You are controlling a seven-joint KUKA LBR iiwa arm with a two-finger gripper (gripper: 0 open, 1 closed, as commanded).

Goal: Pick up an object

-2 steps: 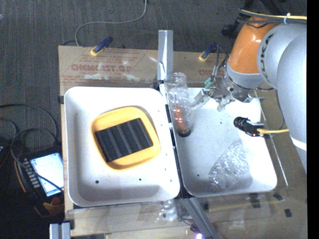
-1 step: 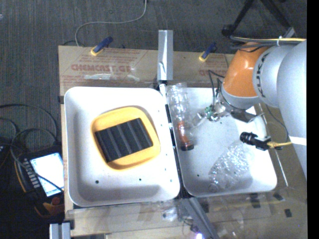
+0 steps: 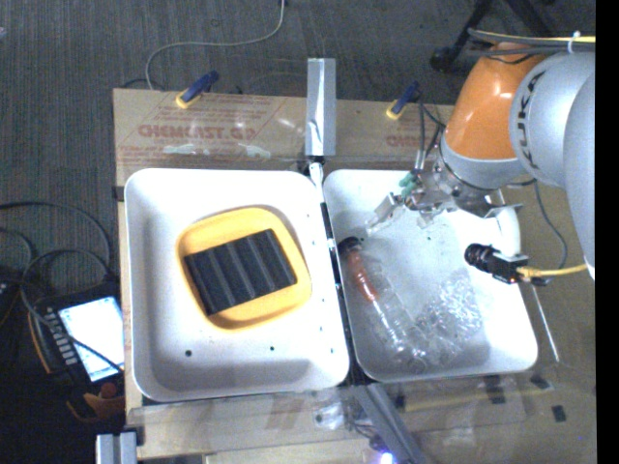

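Yellow tray (image 3: pixel 244 264) in left bin (image 3: pixel 155 201); clear bottle (image 3: pixel 379 298) in rt bin (image 3: pixel 513 351).

The large rounded grey metal arm (image 3: pixel 571 114) has a smooth, glossy casing with dark letters, "KUKA", printed along its side. A wide bright orange band (image 3: pixel 488 109) wraps the segment above the wrist, domed and shiny. Below it sits a darker grey wrist collar (image 3: pixel 464 177). A thin yellow cable (image 3: pixel 556 273) runs from the arm's side to a small black plug-like connector (image 3: pixel 484 256). Pale, partly see-through fittings with a green fleck cluster at the wrist's end (image 3: pixel 418 193).
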